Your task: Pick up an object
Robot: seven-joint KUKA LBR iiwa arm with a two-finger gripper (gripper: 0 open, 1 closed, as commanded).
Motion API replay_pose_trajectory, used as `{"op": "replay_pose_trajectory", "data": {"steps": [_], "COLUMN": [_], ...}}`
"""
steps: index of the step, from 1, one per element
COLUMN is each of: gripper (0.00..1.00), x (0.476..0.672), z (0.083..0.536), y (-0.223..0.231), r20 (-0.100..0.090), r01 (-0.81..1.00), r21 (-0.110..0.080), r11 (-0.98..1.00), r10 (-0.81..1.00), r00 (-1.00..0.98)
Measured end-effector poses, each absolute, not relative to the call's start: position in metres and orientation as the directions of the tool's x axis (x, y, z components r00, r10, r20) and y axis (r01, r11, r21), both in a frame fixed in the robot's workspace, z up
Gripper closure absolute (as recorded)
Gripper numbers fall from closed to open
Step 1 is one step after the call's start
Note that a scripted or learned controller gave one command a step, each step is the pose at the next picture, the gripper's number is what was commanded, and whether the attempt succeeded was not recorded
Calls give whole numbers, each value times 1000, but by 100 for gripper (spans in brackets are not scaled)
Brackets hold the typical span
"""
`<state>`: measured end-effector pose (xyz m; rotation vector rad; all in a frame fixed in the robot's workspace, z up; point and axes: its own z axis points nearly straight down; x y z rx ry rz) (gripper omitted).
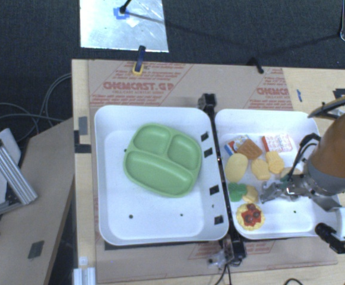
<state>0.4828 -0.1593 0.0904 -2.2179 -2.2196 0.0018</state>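
Camera view, lower right of frame — gripper (pixel 271 191) low in the right bin (pixel 291 223), jaws narrow, gripping nothing, among toy food (pixel 256 162). Pizza piece (pixel 250 216) just below. Green tray (pixel 162 159) fills the left bin (pixel 114 177).

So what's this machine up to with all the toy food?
A robot arm reaches in from the right over the right bin, which holds toy food. Its gripper is low among the pieces, near a small pizza and yellow items. The left bin holds a green divided plate.
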Motion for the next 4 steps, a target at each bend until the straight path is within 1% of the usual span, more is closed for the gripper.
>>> {"op": "replay_pose_trajectory", "data": {"steps": [1, 2, 3, 4], "gripper": [100, 100, 100, 100], "x": [485, 493, 495, 529], "z": [104, 166, 219, 214], "y": [-160, -160, -161, -112], "r20": [-1, -2, -2, 0], "r01": [1000, 1000, 1000, 1000], "r21": [3, 8, 8, 4], "r11": [1, 5, 4, 10], "r10": [1000, 1000, 1000, 1000], "r00": [-1, -5, -4, -10]}}
